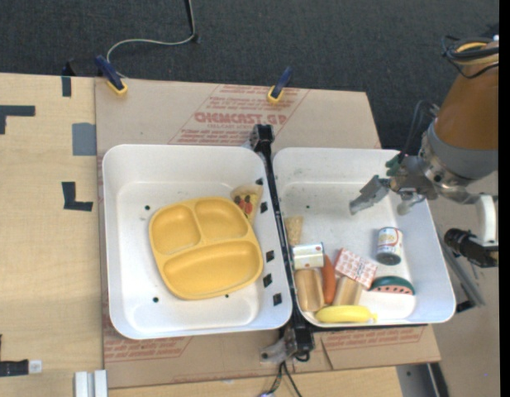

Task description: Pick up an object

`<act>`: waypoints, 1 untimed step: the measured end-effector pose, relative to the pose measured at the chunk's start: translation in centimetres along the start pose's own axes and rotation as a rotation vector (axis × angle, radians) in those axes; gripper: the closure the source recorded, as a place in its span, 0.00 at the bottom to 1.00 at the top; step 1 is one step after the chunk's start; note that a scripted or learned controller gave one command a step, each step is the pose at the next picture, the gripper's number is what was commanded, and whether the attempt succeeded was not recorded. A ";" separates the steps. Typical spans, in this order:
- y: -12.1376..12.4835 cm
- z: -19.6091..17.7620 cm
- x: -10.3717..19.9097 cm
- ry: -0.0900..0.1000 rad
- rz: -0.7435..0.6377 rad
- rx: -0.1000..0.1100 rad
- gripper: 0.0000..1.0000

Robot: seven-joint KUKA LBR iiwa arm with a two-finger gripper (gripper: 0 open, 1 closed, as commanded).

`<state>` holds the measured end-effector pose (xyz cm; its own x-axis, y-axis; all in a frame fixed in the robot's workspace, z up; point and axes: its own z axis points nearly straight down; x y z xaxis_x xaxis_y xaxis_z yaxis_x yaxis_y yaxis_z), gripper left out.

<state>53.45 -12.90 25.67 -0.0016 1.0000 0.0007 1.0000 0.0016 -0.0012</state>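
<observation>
Taking the right bin (pixel 420 222) as the landmark, its near edge is crowded. A yellow banana (pixel 345 313) lies along the front wall, with a watermelon slice (pixel 393 286) just to its right on a white block. Behind the banana stand two tan rolls (pixel 307 288) and an orange carrot (pixel 329 281), packed side by side. A white box (pixel 307 255) sits at the far end of the rolls, and a red-and-white checked packet (pixel 355 267) lies tilted just right of the carrot. A small can (pixel 388 245) lies a little further back, near the bin's right wall and apart from the packet.

The gripper (pixel 372 195) hangs over the far half of the right bin, beyond the can, above bare white floor. Its fingers (pixel 364 198) look spread, with nothing between them. No item lies directly below it.

Left of the right bin, past the black divider clips, the left bin (pixel 122 222) holds a yellow divided tray (pixel 207 246). A small toy with red and yellow parts (pixel 247 199) rests at the tray's far right corner. Both bins sit on cardboard (pixel 230 114) on the counter (pixel 40 222), held by blue-and-yellow clamps (pixel 112 74) at its far edge.
</observation>
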 end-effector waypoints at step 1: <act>-2.1 16.5 -8.3 -0.003 0.004 0.000 0.00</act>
<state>51.38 -21.24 9.18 0.0021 1.0000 -0.0024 1.0000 -0.0021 -0.0009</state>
